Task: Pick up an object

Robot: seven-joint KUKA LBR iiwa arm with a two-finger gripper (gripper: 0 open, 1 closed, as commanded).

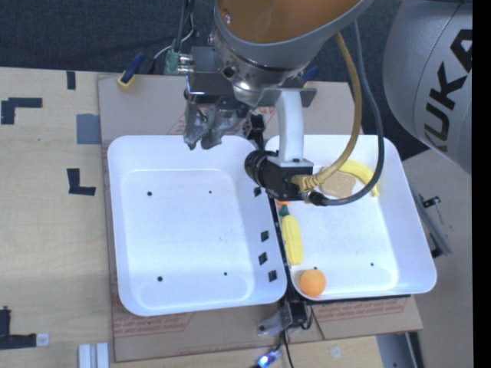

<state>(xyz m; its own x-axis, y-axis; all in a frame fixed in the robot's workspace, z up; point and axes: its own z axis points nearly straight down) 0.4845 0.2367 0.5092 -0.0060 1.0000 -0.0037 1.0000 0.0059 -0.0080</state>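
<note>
Grey arm with orange band reaches in from the right, its pincer (205, 131) pointing down, nothing between its fingers.

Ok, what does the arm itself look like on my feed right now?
Big grey arm with dark lettering on its side, an orange band above the wrist, a dark metal gripper below. A yellow cable and a black one loop down to a white bracket.

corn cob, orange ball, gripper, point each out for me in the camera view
corn cob (291, 238): camera view, middle of its yellow length
orange ball (312, 283): camera view, centre of its round face
gripper (204, 139): camera view, at the fingertips over the left bin's far edge
</note>
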